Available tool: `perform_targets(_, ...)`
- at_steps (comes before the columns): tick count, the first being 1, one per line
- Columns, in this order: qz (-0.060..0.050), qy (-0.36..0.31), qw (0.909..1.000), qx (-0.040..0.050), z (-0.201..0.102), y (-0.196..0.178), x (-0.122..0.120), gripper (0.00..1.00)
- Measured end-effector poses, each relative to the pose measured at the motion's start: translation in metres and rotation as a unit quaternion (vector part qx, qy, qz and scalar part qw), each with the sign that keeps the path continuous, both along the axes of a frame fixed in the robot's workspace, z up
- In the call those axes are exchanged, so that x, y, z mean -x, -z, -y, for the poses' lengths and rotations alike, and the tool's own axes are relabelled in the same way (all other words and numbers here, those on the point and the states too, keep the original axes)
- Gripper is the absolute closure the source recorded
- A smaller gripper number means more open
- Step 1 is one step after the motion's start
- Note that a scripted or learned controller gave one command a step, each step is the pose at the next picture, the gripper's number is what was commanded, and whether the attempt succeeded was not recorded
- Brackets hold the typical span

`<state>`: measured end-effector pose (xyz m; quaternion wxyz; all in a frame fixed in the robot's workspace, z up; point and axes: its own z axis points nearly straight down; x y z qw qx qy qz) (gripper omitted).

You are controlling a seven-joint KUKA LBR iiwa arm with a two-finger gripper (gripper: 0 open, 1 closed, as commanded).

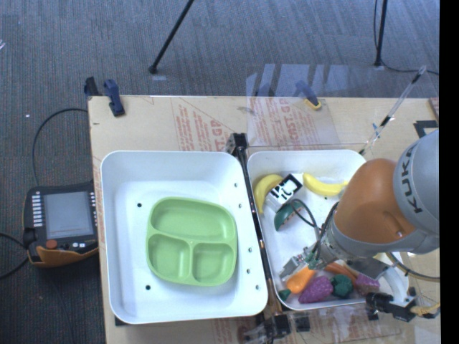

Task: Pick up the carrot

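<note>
Progress looks early to us: the carrot (302, 279) lies in the right bin (344, 156), near its front edge, and nothing shows it lifted. We see it as a short orange piece with a green end toward the bin's front left corner, lying slantwise, touching or just beside a purple grape bunch (316, 290) on its right. The arm (373, 206) reaches over this bin, and its gripper (307, 256) sits just above the carrot's upper end; whether it touches we cannot tell. We cannot tell the state of the gripper either, since the wrist and cabling hide it. Around the carrot the bin is crowded: a dark green piece (342, 286) and another purple piece (366, 284) lie to its right, two bananas (323, 185) and a black-and-white box (285, 189) sit toward the back. The left bin (122, 192) carries a green divided plate (192, 241). We judge that the grasp and the lift are both left to do.
</note>
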<state>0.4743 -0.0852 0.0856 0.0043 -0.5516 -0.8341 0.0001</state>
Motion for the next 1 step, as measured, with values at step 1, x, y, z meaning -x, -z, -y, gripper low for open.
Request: perform_targets(1,0.000,0.006,1.0000,-0.0002,0.0019,-0.0088,0.0000,1.00)
